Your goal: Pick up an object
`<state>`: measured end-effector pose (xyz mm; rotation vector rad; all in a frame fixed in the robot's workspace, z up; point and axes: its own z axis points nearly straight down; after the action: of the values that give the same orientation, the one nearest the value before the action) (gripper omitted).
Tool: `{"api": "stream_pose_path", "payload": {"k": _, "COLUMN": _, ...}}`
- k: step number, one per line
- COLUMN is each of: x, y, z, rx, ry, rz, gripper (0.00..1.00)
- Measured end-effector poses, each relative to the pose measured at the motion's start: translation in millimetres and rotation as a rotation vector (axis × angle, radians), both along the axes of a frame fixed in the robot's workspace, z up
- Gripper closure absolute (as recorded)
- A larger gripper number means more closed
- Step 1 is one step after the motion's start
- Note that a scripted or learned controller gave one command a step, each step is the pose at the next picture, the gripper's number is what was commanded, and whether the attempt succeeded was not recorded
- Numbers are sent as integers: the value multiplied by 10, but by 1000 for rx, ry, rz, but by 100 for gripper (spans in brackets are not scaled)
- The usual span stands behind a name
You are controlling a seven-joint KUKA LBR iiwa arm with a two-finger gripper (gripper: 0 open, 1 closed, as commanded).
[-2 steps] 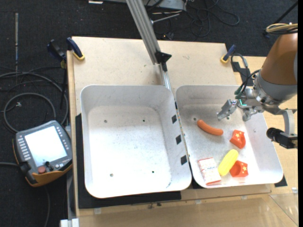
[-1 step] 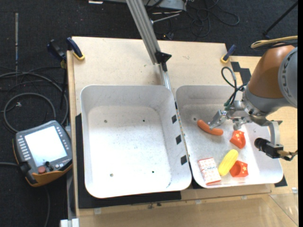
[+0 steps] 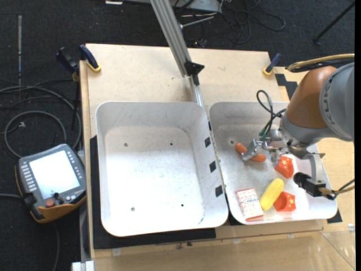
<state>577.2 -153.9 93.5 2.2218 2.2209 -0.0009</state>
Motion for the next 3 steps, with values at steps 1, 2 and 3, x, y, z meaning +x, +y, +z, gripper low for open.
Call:
{"api": "stream_pose_path", "payload": {"k": 1, "x": 5, "y": -2, "z": 119, "rx": 0, "ry": -2, "rz": 0, "gripper": 100}}
{"api": "stream_pose_path", "payload": {"k": 2, "x": 111, "y": 27, "z": 700, "rx": -1, "ry": -7, "rz": 4, "gripper": 100}}
{"api": "stream_pose_path", "payload": {"k": 3, "x": 147, "y": 64, "z": 1334, "rx": -1, "ry": -7, "rz": 5, "gripper": 100}}
